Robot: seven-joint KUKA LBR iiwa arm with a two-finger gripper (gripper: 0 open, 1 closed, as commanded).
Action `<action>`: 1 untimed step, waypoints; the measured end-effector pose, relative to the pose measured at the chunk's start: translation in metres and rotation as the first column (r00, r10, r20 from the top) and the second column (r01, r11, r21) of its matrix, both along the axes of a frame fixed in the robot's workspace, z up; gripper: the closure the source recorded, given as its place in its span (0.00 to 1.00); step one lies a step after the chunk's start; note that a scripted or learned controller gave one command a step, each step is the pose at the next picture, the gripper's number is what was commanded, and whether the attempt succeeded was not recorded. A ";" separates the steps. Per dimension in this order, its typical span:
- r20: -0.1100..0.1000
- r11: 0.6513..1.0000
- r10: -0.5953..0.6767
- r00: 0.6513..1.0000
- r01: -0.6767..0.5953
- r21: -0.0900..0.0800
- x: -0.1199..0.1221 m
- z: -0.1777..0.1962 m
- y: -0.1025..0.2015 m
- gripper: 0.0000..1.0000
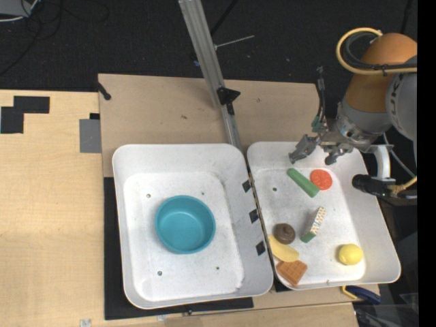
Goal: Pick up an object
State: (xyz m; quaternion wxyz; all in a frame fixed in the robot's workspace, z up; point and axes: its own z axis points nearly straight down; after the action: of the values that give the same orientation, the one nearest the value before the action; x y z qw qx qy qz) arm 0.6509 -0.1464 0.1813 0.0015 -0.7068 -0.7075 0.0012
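Pincer (317, 152): fingers spread wide, holding nothing, touching nothing; it hangs over the far part of the right bin (381, 251).
Just below it: one green stick (302, 182), one red disc (321, 179), side by side.
Nearer the camera: one brown ring (284, 234), one patterned block (314, 223), one pale yellow piece (285, 252), one orange waffle (292, 272), one lemon (349, 254).
Far to its left: one left bin (133, 176) with one teal bowl (184, 223).
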 end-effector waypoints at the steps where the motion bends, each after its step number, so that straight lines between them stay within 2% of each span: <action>1: -0.001 1.000 -0.001 1.000 0.001 0.000 -0.002 -0.053 -0.010 0.00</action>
State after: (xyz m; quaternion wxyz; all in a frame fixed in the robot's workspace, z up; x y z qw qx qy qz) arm 0.6489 -0.1563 0.1280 0.0020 -0.7072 -0.7070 0.0015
